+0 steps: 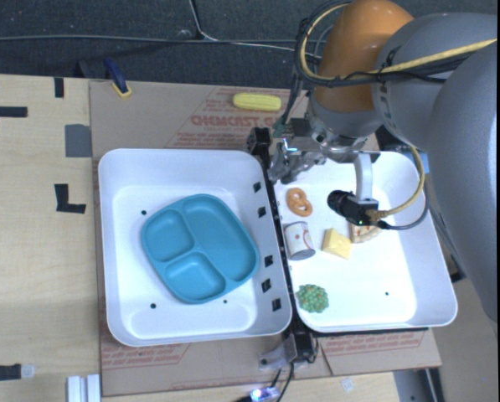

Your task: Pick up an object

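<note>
Whether the hand (293,162) is apart or together I cannot tell; it hangs over the right bin's (417,304) top-left corner. The pretzel (298,200) lies just below: descend straight, centred, avoiding the bin wall.

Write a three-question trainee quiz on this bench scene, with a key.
1. True or false: the blue divided plate lies in the left bin.
2. Which item in the right bin lies nearest the camera-side rim? A) pretzel B) green broccoli piece C) yellow cheese wedge
3. Fill in: the yellow banana-like toy rests on the ____ outside the bins.

Key: 1 true; 2 B; 3 cardboard.
</note>
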